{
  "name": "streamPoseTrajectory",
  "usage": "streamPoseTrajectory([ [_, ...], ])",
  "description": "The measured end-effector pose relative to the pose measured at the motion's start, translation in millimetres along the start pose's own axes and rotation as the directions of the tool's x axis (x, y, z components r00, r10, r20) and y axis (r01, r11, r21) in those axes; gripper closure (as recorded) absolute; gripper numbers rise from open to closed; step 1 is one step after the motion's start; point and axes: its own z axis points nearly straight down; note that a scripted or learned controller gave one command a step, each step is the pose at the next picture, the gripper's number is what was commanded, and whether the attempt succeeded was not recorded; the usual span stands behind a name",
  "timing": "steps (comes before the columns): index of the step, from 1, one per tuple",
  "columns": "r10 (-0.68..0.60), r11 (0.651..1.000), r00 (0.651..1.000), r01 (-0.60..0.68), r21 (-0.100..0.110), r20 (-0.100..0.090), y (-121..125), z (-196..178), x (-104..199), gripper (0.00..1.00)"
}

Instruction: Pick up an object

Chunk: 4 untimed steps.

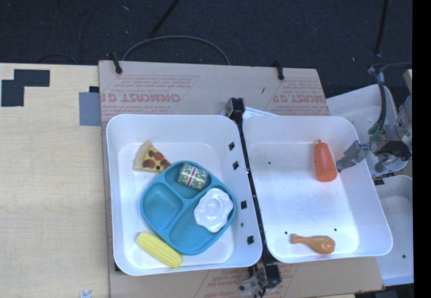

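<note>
Your gripper (pixel 351 155) sat at the right bin's (pixel 367 222) 3 o'clock rim; jaws looked parted, holding nothing. The orange bottle (pixel 324 161) lay just beside it at 9 o'clock. Likely light, rigid, slick plastic that may roll, so you'd best pinch across its mid-body.

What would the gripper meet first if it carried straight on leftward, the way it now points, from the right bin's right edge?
Probably the orange bottle: it lies directly left of the gripper, in the right bin. Height is hard to judge from above, so the gripper could pass over it.
</note>
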Motion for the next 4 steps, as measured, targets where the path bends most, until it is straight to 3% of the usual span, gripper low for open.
streamPoseTrajectory([
  [1,-0.003,1.000,1.000,0.003,-0.012,0.003,2,-6,0,0.00],
  [4,-0.002,1.000,1.000,0.002,-0.004,-0.001,-2,153,-9,0.00],
])
